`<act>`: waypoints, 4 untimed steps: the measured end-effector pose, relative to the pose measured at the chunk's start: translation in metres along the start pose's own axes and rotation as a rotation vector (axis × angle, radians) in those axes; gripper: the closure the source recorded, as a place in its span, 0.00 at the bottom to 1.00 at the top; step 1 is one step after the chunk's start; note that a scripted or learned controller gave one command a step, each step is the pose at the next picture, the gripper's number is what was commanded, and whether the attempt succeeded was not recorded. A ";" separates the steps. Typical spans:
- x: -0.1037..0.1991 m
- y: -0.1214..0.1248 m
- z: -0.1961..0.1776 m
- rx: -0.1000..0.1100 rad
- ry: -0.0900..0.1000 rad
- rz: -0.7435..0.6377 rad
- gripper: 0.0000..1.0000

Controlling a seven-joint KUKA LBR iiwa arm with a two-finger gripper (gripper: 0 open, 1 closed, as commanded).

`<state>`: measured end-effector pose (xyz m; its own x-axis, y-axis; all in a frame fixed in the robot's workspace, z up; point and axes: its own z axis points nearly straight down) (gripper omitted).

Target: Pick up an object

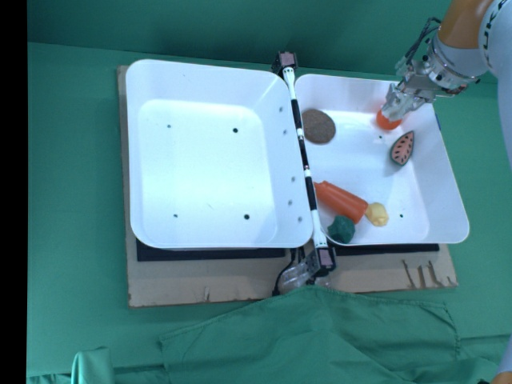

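We see the grey two-finger gripper [398, 107] over the small orange round object [387, 120] (right white plastic bin [448, 206]); its grip we cannot tell

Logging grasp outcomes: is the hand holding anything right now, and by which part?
Cannot be told. The hand sits on top of a small orange object in the right bin, hiding any grip.

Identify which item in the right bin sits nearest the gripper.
The small orange piece directly under the gripper; the watermelon slice lies further off.
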<state>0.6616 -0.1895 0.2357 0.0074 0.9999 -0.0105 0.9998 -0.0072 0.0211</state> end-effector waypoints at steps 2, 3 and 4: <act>0.009 -0.044 0.020 0.020 0.008 -0.002 1.00; 0.009 -0.059 0.038 0.020 0.008 -0.003 1.00; 0.001 -0.097 0.006 0.017 0.009 -0.002 1.00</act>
<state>0.5652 -0.1875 0.2281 0.0048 1.0000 -0.0018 1.0000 -0.0048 0.0037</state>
